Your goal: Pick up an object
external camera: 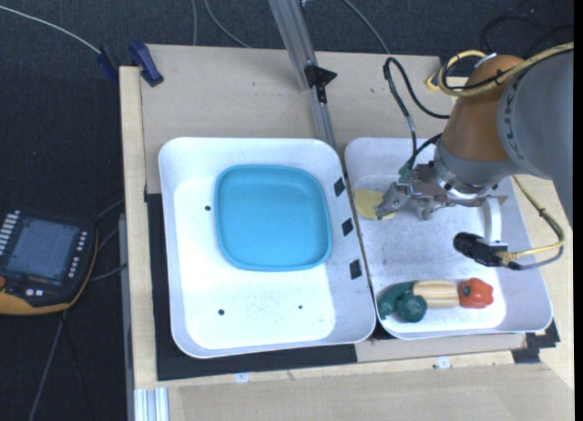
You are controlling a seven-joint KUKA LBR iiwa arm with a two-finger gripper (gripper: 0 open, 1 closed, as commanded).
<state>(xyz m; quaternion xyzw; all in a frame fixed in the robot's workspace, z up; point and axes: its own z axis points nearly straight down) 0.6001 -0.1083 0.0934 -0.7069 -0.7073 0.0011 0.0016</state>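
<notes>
Fingers (pixel 393 205) hang over the yellow piece (pixel 366 201) in the right bin (pixel 528 314); grip unclear — drop squarely before squeezing.

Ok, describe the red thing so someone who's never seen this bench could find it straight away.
Look in the right bin, the one the arm reaches over. Along its near edge three things lie in a row: a green lump, a tan piece, then the red thing. It is the rightmost one, small, round and the only red item.
</notes>
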